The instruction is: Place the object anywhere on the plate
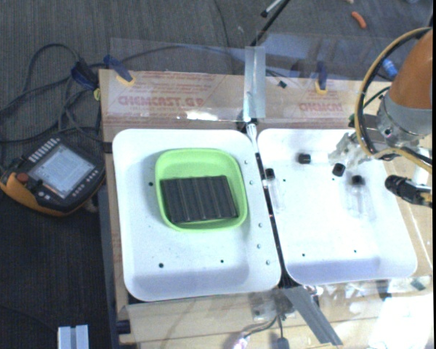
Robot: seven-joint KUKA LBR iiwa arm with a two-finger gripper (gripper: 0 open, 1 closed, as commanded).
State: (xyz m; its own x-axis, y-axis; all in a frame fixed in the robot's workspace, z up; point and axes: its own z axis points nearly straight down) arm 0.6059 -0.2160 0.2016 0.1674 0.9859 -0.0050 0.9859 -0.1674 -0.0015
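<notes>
the bench (176, 100) is carrying two white bins side by side, and the arm (410, 78) is reaching in over the right bin (327, 253), its claw (352, 158) hanging above that bin's far right part. whether the claw is apart or together i cannot tell. well to the claw's left, the left bin (138, 260) is holding a green plate (176, 162), and the dark ribbed object (198, 199) is lying flat on that plate. far off to the claw's left, beyond both bins, a handheld control pad (54, 174) is sitting on the floor.
</notes>
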